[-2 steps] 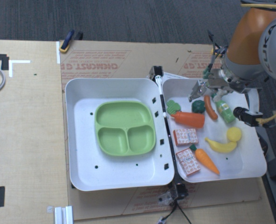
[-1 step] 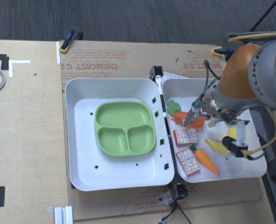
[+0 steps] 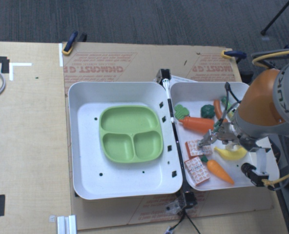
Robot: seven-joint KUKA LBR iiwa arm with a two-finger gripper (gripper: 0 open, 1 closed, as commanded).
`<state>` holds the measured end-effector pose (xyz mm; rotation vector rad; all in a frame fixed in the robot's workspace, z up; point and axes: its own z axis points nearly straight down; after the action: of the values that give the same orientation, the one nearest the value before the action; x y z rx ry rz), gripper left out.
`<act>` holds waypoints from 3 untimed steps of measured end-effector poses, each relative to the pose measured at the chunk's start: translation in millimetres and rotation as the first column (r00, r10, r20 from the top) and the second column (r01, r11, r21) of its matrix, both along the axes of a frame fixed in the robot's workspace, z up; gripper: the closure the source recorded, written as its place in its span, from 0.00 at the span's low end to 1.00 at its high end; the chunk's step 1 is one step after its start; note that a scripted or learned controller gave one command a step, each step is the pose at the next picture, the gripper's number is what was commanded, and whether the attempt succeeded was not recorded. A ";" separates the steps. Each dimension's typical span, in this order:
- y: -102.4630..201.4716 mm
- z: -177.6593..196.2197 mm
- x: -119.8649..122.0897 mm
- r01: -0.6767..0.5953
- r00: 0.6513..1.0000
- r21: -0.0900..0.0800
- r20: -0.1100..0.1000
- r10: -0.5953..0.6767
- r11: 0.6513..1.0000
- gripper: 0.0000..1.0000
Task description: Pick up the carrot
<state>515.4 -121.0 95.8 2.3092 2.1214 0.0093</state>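
Two carrots lie in the right bin (image 3: 242, 89). The larger carrot (image 3: 197, 124) has a green leafy top pointing left and rests near the bin's left wall. A smaller orange carrot (image 3: 220, 172) lies near the front edge. My gripper (image 3: 209, 140) hangs low between them, just below the larger carrot's right end and above a red-and-white box (image 3: 193, 148). Nothing can be seen held in it. The grey arm with its orange band (image 3: 261, 99) covers the bin's right side.
A yellow banana (image 3: 231, 154) lies beside the gripper on its right. A second red-and-white box (image 3: 196, 171), a green vegetable (image 3: 207, 110) and a red-orange piece (image 3: 216, 107) share that bin. The left bin (image 3: 81, 145) holds a green divided plate (image 3: 131, 133).
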 end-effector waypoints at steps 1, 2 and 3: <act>17.7 -0.2 -33.8 -0.470 0.883 -0.008 0.001 0.470 0.883 0.00; 42.8 96.4 58.6 -0.545 0.838 0.000 -0.008 0.545 0.838 0.00; 37.1 116.6 -37.3 -0.573 0.819 -0.001 -0.008 0.573 0.819 0.00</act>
<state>478.1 -83.9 212.4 1.5672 2.7215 0.0001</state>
